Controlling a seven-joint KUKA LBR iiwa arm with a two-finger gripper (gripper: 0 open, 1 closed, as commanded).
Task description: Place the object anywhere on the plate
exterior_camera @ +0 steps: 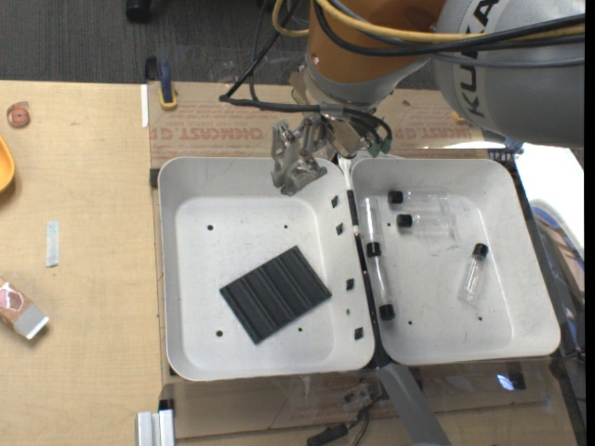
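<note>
Camera view showing the KUKA arm (446, 35) reaching over two white bins. Left bin (186, 342) is holding a dark ribbed plate (275, 294); right bin (530, 323) is holding clear black-capped tubes (474, 272). Gripper (296, 177) hovering over left bin's top edge, finger state unclear, cannot tell.

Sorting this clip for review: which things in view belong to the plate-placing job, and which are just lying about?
Job:
- dark ribbed plate in the left bin
- clear tubes with black caps in the right bin
- end effector, above the left bin's far rim

Lying about:
- orange item at the bench's left edge
- small wrapped piece
- clamp
</note>
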